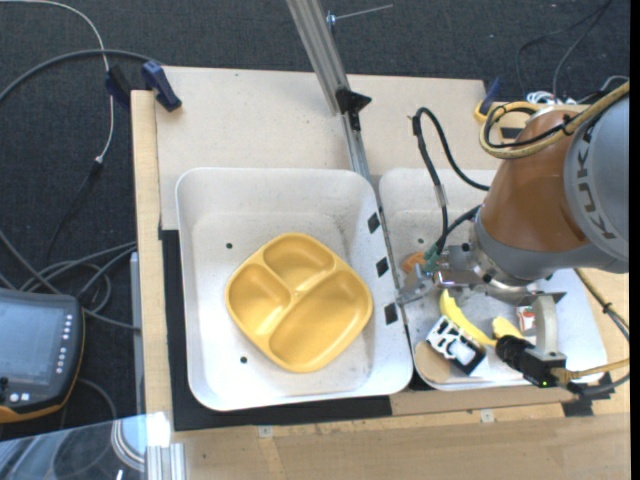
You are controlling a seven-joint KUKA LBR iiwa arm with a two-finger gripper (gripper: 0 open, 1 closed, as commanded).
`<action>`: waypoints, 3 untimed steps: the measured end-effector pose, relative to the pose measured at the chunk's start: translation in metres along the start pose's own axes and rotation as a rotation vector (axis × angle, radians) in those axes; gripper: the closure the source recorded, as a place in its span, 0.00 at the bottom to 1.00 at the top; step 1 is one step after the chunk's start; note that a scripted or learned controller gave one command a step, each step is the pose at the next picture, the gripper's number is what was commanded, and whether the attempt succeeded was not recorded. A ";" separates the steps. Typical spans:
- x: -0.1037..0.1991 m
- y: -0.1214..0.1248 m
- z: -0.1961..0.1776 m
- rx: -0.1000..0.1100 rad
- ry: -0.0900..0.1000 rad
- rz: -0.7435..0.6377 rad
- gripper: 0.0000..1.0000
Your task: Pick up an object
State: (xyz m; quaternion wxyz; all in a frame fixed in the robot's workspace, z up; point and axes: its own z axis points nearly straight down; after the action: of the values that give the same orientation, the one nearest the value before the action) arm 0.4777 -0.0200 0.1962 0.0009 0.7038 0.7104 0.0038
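- Nearest candidate: banana [458, 313], lying in the right bin [400, 183], near its front edge and just below the gripper [452, 273].
- Looks like a toy: probably light, stiff and smooth-skinned, so likely to slip or roll under a glancing pinch.
- Best taken across the narrow middle, squarely over the curve, not at the tapered ends.
- Just beside the banana's lower end: a black-and-white piece [455, 346], small and blocky; hard to tell what it is or whether the two touch. Risk of nudging it when closing on the banana.
- Small orange bit [413, 261] left of the gripper, too small to identify.
- Other option: plate [300, 301], yellow, three compartments, flat in the middle of the left bin [190, 268]. Judged rigid plastic, light, but wide and low; graspable at the raised rim alone, and well apart from the gripper.
- Arm [540, 198] reaches in from the right, orange band and grey wrist bent down over the right bin.
- Gripper low in that bin, mostly hidden under the wrist; cannot tell how wide it stands, or whether anything sits in it.
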 end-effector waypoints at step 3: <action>-0.014 0.006 -0.034 0.004 -0.004 0.009 0.00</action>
State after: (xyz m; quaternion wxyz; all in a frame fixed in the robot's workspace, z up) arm 0.4834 -0.0342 0.2306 0.0012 0.7069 0.7073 0.0010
